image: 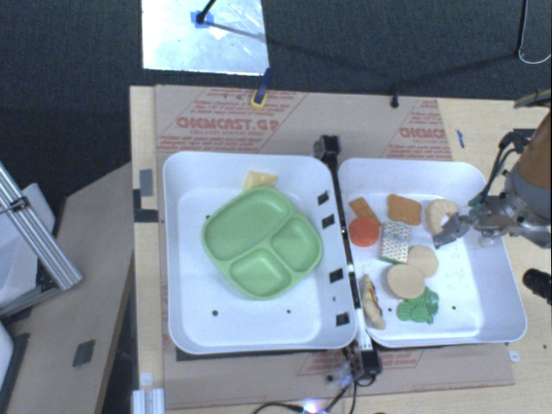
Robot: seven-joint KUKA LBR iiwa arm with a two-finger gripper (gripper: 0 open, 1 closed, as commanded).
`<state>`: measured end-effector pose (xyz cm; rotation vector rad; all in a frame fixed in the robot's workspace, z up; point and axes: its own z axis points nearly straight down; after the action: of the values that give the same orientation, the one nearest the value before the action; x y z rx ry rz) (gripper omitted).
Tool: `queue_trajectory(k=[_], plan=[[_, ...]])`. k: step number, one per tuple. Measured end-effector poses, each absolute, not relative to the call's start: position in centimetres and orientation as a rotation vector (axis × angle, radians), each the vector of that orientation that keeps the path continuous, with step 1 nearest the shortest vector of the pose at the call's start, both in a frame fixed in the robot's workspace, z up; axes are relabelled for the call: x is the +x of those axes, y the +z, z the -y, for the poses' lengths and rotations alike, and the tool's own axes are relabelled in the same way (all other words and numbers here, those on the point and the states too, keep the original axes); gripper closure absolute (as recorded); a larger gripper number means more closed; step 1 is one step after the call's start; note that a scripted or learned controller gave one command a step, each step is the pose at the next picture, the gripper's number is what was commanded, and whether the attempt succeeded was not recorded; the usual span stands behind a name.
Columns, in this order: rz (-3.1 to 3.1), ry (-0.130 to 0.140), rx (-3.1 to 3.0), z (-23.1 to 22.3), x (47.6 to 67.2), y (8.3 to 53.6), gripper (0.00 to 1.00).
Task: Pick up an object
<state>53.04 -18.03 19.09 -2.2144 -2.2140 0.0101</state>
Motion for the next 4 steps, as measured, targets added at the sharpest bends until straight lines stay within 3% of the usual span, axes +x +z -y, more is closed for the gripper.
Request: queue_trajectory(k=[1, 3, 4], plan=[[2.226, -0.001, -2.219, 18.0, 53.4, 19.8, 0.00], [2.222, -0.004, -2.221, 18.0, 53.8, 8.5, 0.00], [2.227, -0.005, -2.223, 18.1, 53.9, 9.8, 1.00]])
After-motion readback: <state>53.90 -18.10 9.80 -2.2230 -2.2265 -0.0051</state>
